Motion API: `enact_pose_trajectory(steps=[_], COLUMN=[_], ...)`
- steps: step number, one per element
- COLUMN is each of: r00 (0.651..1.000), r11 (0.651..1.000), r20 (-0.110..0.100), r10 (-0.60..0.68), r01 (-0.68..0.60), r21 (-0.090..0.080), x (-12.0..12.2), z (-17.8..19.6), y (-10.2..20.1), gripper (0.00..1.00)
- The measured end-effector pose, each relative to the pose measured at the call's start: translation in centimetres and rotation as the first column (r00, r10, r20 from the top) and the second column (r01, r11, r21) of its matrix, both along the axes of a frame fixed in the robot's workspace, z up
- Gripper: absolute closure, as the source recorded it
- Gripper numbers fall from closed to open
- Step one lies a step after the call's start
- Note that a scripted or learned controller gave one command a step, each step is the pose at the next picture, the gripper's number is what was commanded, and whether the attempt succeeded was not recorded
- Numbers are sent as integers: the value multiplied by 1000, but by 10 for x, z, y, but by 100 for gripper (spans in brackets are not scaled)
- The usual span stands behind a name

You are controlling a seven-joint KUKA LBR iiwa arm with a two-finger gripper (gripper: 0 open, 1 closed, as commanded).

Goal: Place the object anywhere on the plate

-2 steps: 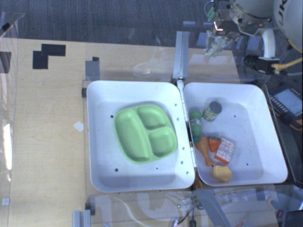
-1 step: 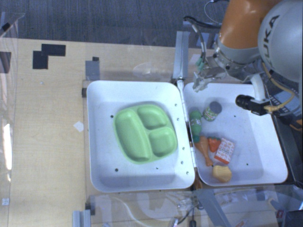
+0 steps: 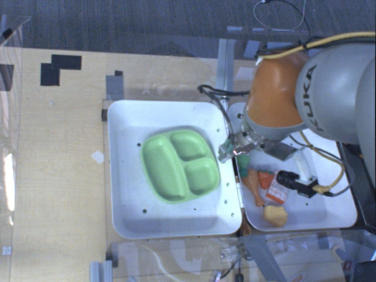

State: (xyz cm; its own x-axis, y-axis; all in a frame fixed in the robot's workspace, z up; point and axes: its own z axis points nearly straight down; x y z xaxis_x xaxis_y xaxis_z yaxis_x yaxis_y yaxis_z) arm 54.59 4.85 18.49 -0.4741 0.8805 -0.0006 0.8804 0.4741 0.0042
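Object (image 3: pixel 242 159): my pick is the small teal piece, simply because it is the item closest to the tool. It lies at the left wall of the right bin (image 3: pixel 329 219), partly hidden.
Gripper (image 3: pixel 231 150): low over the seam between the two bins, just beside the teal piece. It's too blurred and too shadowed by the wrist to judge how wide it stands, and nothing is visibly caught in it.
Neighbours: a carrot (image 3: pixel 255 188), a red packet (image 3: pixel 274 188) and a yellow lump (image 3: pixel 275 215) crowd the same end of the bin, near the teal piece.
Plate (image 3: pixel 179 164): green, three compartments, sitting mid left bin (image 3: pixel 126 157), well apart from the toys. No item rests on it.
Handling: looks like a toy, so probably light and stiff, with smooth plastic that could slip out of a shallow pinch. Not fragile, I'd say.
Where to grip: across its narrow width, straight down from above. The bin wall on one side and the carrot on the other leave little room.
Risk: clipping the wall, or nudging the carrot and knocking the piece askew.
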Motion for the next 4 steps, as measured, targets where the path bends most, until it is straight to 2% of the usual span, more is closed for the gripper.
enact_pose_trajectory(steps=[1, 2, 3, 4], r00=[998, 975, 981, 979], r11=[998, 975, 981, 979], r20=[1, 3, 7, 0], r10=[-70, -220, -196, -203], r01=[70, 220, 196, 203], r21=[0, 1, -1, 0], x=[56, 120, 124, 30], z=[1, 65, 191, 105], y=[40, 0, -97, -60], gripper=[100, 100, 100, 100])
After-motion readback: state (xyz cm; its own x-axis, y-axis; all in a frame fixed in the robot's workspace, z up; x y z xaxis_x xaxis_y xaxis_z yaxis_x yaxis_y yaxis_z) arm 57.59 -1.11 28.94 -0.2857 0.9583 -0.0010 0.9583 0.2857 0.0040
